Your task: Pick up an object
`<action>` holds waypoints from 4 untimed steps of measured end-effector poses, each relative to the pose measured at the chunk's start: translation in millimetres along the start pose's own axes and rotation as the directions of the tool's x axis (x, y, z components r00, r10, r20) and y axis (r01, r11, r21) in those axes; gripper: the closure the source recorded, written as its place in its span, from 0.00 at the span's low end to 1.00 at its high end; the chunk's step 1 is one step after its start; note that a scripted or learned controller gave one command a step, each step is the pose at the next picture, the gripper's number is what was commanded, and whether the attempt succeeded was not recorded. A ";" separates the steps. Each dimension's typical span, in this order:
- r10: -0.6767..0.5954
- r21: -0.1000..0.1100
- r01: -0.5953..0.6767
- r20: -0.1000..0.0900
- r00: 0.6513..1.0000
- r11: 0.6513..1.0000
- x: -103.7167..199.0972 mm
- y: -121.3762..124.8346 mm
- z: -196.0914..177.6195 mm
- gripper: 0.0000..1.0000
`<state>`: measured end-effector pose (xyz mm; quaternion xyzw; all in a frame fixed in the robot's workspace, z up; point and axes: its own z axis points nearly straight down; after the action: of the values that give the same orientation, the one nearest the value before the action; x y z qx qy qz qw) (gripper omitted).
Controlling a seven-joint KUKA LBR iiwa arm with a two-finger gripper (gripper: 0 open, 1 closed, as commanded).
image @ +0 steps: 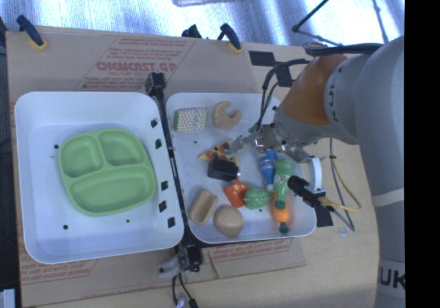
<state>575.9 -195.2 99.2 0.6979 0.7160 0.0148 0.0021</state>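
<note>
i see the arm reaching from the right over the right bin, gripper low among the toys near the blue bottle. the green divided plate sits in the left bin.

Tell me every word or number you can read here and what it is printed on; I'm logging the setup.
"CHEMCAST GP": red print on the cardboard sheet under the bins.
Smaller red lines above and below it: too blurred to read.
"KU", cut off at the edge: on the arm.
Red print on the cardboard's lower edge: unreadable.
</note>
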 end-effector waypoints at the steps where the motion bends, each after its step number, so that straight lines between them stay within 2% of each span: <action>1: -0.004 -0.009 0.004 0.003 1.000 1.000 0.8 -16.4 -1.5 0.00; 2: -0.002 0.006 0.002 -0.002 1.000 1.000 0.5 -44.5 -0.2 0.00; 3: 0.016 0.025 -0.016 0.016 1.000 1.000 54.8 -93.1 6.2 0.00; 4: 0.012 0.027 -0.012 0.016 1.000 1.000 54.4 -92.6 -3.7 1.00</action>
<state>481.9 -143.3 101.6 0.7023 0.7118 -0.0002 -0.0016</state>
